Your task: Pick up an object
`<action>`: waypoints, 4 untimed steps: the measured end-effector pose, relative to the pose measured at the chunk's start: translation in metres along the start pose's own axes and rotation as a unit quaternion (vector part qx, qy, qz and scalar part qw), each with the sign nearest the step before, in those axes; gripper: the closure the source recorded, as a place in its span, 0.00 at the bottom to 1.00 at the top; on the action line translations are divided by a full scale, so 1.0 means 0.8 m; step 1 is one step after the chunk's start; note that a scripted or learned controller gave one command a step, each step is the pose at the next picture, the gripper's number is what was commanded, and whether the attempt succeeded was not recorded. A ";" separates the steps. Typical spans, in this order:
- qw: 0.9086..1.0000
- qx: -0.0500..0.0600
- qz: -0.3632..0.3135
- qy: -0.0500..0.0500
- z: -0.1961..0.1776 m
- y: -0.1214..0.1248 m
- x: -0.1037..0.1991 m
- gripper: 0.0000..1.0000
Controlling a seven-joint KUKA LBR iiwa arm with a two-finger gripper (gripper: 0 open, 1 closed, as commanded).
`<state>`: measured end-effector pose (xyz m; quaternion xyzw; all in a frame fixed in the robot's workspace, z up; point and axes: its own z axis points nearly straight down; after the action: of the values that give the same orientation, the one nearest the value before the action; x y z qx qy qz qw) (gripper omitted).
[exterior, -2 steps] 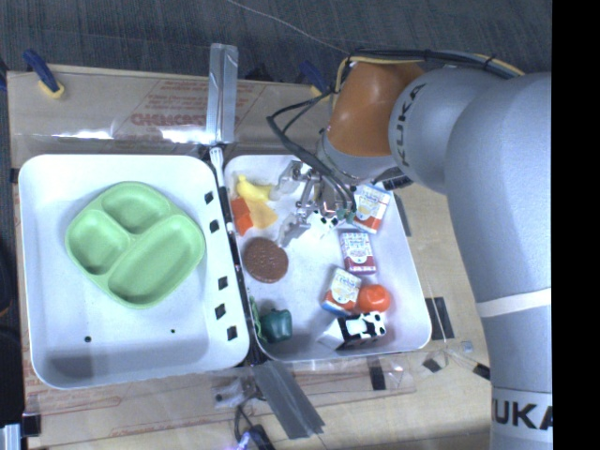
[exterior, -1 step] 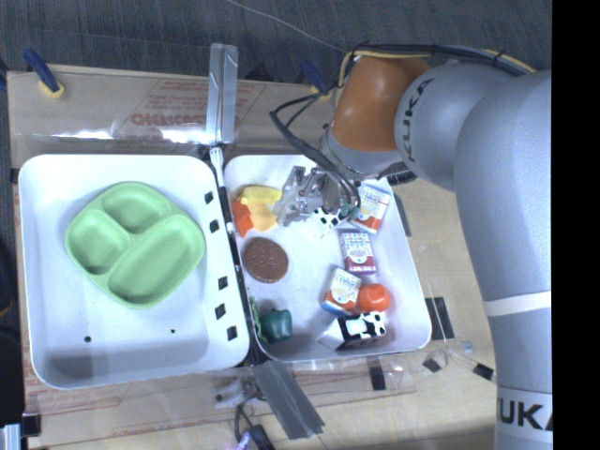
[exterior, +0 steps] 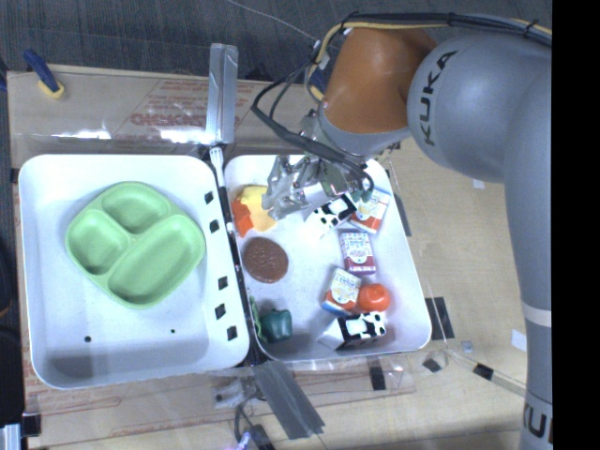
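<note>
My gripper [exterior: 286, 195] hangs over the upper left part of the right bin [exterior: 309, 345], just right of a yellow piece [exterior: 253, 200] and an orange block [exterior: 242, 218]. A brown round disc [exterior: 266, 260] lies below them. Further right are a black-and-white cow-patterned item [exterior: 333, 214], a small red-and-white carton [exterior: 373, 210], a pink-labelled packet [exterior: 357, 251], another carton with an orange ball [exterior: 373, 298] beside it, a second cow-patterned item [exterior: 363, 329] and a dark green object [exterior: 276, 323] at the bin's lower left.
The left bin [exterior: 56, 345] holds a green divided plate [exterior: 135, 242]. A metal divider with black clips [exterior: 221, 242] runs between the bins. The arm's orange band [exterior: 370, 73] and cables loom over the right bin's top edge.
</note>
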<state>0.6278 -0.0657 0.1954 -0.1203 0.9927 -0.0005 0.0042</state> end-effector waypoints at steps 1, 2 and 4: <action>0.999 0.000 0.046 0.002 -0.049 -0.012 -0.036 1.00; 0.999 0.000 0.052 0.004 -0.053 -0.002 -0.034 1.00; 0.998 0.000 0.065 0.001 -0.067 0.055 -0.053 1.00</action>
<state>0.6583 -0.0129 0.2490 -0.0558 0.9984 -0.0005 0.0029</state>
